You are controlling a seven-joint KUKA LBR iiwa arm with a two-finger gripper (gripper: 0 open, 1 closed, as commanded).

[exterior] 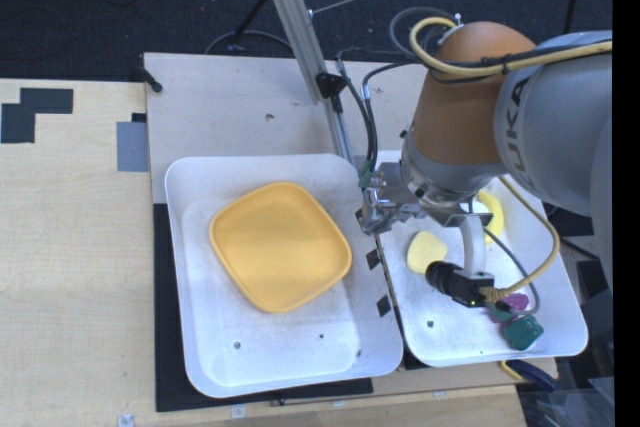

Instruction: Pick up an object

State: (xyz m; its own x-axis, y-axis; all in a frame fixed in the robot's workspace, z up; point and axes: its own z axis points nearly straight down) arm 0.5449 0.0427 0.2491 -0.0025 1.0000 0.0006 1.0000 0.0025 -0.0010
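Observation:
A yellow square plate lies in the left bin, a little left of the middle. In the right bin a pale yellow piece sits near the top, and another yellow piece peeks out from under the arm. A small purple thing and a teal thing lie at that bin's right side. My gripper hangs over the upper left corner of the right bin, close to the wall between the bins, left of the pale yellow piece. The arm's body hides much of it.
A slanted aluminium bar rises from between the bins toward the back. The orange and grey arm covers the upper part of the right bin. Black markers line the divider between the bins.

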